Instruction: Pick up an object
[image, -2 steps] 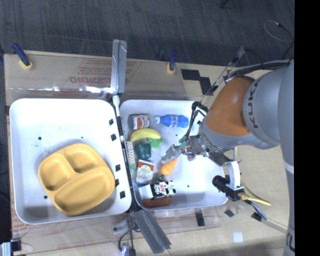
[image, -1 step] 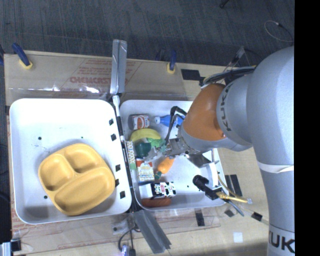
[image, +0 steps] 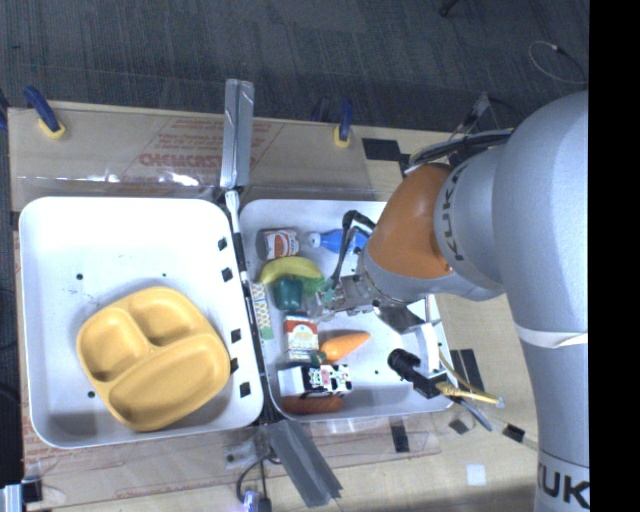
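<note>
One grey arm (image: 545, 250) with an orange band (image: 415, 225) reached in from the view's right over two white bins set side by side. The left-hand bin (image: 120, 235) held a single thing, a yellow divided tray (image: 152, 355), lying flat toward its near side. The right-hand bin (image: 378, 372) held all the small things, and the one gripper (image: 338, 292) hung low over its middle, just right of the green cup (image: 289, 292). Whether the gripper was spread or pressed together could not be told, and nothing could be seen in its grasp. One banana (image: 291, 268) lay just above the cup, its long axis running across the view and its curve arching toward the far wall. One carrot (image: 347, 344) lay below the gripper, its long axis nearly across the view, leafy end at the left and tip pointing right and slightly toward the far wall. One can (image: 280, 243) with a red-and-white label sat near the far wall, a blue thing (image: 326, 240) just beside it. One small red-and-white box (image: 302, 335) touched the carrot's leafy end, one black-and-white block (image: 326, 378) lay below it, and one dark red thing (image: 310, 404) lay along the near wall.
</note>
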